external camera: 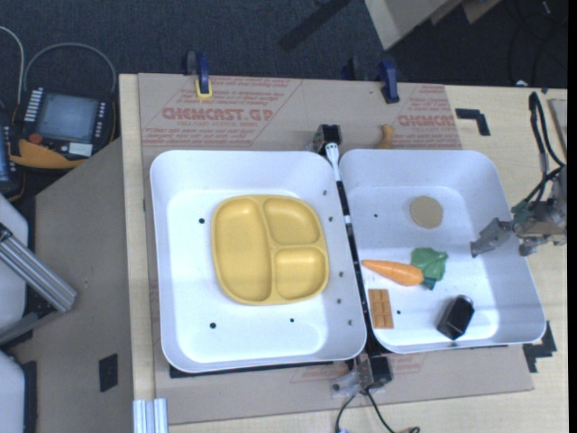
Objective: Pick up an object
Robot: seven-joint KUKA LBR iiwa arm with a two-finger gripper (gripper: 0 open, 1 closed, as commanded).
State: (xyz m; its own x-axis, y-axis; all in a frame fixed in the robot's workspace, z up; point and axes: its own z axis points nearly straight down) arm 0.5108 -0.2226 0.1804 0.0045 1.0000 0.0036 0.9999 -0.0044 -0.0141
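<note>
We look down on a tan bench (pixel 270 106) topped with brown printed cardboard, held at its far edge by two blue clamps (pixel 200 69), and around it a dark carpeted floor (pixel 180 7). Off the bench's left edge a handheld control pendant (pixel 63 120) with a dark screen lies on the floor with its looped cable. Two shallow white bins sit side by side on the cardboard, their inner rims touching. The left bin (pixel 180 332) carries a yellow divided plate (pixel 269 248) with three compartments, set near its middle. The right bin (pixel 397 179) holds the loose things: a tan round disc (pixel 426 211) toward its far edge, an orange carrot (pixel 392 271) with a green leafy top (pixel 430 265) lying across the middle, a small brown rectangular block (pixel 380 308) near the bin's near left corner, and a black boxy object (pixel 455 317) near the near edge, tilted. The arm reaches in at the right bin's right edge, low and roughly level, and its gripper (pixel 491 238) sits just over that rim, pointing inward toward the carrot's green top but well apart from it. Whether the claw is open or closed we cannot tell; it is too small and blurred here, and we see nothing in it.
</note>
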